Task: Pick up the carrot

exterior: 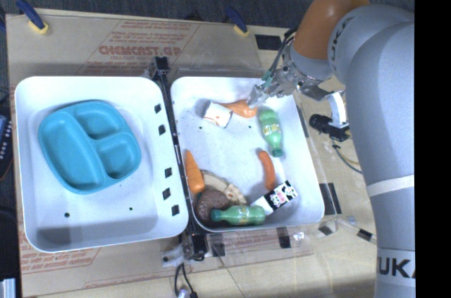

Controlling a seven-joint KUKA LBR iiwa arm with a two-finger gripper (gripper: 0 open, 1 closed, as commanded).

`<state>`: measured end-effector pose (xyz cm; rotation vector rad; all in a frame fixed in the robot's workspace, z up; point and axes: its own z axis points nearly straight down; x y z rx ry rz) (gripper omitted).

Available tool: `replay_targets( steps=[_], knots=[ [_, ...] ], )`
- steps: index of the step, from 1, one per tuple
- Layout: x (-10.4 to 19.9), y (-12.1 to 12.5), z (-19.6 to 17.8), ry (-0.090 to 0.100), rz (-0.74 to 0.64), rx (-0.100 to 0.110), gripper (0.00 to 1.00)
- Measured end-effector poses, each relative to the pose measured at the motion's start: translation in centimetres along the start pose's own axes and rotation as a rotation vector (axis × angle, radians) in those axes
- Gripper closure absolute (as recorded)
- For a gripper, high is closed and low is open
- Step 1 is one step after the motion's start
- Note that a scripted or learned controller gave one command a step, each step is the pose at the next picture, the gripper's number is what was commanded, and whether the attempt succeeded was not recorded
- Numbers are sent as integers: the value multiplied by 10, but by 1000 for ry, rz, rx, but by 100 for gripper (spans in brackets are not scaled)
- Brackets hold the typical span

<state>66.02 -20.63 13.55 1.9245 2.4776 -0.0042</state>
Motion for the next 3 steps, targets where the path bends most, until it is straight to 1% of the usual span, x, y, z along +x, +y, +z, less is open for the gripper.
replay_targets(
  steps=[1, 2, 3],
  knots=[
    [62, 14, -40, 3, 232, -1, 100],
    [138, 33, -71, 6, 658, 5, 100],
    [136, 32, -70, 5, 660, 7, 0]
  ],
)
